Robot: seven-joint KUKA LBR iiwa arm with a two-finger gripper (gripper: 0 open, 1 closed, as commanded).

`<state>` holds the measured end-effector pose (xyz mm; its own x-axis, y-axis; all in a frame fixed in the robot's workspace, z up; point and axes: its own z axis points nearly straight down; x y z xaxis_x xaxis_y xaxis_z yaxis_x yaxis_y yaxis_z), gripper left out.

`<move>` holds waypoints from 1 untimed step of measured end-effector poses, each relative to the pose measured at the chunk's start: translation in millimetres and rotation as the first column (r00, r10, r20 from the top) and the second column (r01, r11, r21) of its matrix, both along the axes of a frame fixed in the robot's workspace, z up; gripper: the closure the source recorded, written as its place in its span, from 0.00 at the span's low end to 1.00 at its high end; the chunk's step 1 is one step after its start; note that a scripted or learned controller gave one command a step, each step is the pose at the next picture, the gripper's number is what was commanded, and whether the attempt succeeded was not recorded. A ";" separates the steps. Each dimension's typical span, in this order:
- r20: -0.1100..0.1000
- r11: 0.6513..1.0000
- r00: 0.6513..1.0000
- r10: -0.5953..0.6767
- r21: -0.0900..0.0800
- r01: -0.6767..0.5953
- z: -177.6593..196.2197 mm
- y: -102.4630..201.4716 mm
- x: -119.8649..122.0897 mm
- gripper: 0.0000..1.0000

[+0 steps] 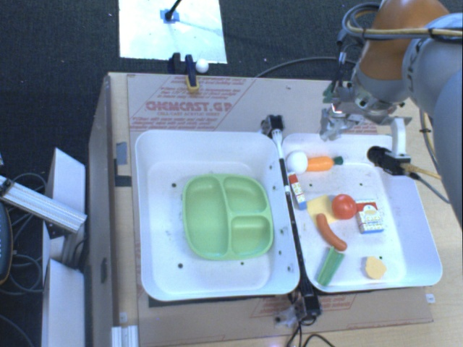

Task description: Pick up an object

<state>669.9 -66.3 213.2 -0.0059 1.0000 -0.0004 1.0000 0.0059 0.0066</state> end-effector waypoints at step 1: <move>-0.003 1.000 1.000 0.000 0.000 0.000 -1.5 -0.4 -0.8 0.00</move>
<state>669.1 -66.6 211.7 -0.0054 1.0000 -0.0007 1.0000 0.0054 0.0033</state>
